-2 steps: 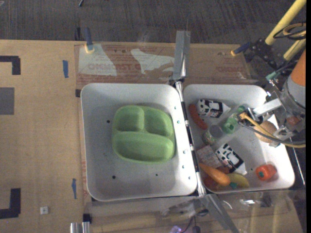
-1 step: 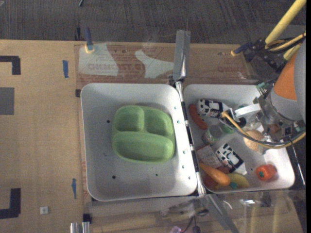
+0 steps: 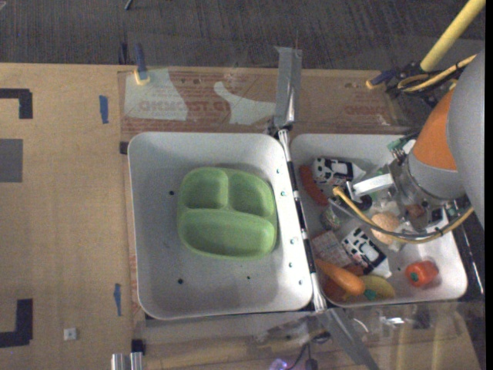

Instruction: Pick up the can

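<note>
Two white bins sit side by side. In the left bin (image 3: 150, 206) lies a green divided plate (image 3: 227, 210), flat and alone in the middle. Across the divider, the right bin (image 3: 454, 284) is crowded. The can (image 3: 333, 217), as best I can make out, is the small dull round thing near that bin's left wall, below a black-and-white patterned box (image 3: 333, 169) and above a pink checked packet (image 3: 327, 247). At the front lie an orange carrot (image 3: 343, 277) and a yellow banana (image 3: 377, 287). The gripper (image 3: 397, 218) hangs over a pale round object (image 3: 384, 223), right of the can and apart from it. Open or closed? Cannot tell from here. A red-orange fruit (image 3: 421, 274) sits in the front right corner.
</note>
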`<state>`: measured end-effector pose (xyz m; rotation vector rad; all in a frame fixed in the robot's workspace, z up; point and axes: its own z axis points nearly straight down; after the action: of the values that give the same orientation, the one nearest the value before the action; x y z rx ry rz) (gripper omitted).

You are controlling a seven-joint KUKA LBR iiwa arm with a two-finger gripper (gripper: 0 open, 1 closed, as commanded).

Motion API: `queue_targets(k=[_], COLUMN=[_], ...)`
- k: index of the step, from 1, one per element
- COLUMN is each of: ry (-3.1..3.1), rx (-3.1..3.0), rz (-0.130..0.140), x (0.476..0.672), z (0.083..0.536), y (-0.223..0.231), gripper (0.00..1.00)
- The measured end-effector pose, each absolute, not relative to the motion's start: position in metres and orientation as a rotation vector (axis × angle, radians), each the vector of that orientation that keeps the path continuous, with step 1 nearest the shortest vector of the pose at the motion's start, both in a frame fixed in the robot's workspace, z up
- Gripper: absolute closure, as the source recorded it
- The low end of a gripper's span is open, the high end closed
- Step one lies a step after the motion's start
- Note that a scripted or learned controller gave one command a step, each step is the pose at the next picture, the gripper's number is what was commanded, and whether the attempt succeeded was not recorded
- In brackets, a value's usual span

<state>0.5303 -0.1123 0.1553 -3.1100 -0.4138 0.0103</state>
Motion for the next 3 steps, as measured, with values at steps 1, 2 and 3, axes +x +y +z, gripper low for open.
queue_targets(k=[1,2,3], ry=[-0.318,-0.322,-0.316], rx=[-3.121,-3.119,-3.121], rz=[0.010,0.015,0.010], x=[0.506,0.506,0.505], z=[0.158,0.167,0.155], y=[-0.097,-0.097,-0.095], gripper=[1.00,1.00,1.00])
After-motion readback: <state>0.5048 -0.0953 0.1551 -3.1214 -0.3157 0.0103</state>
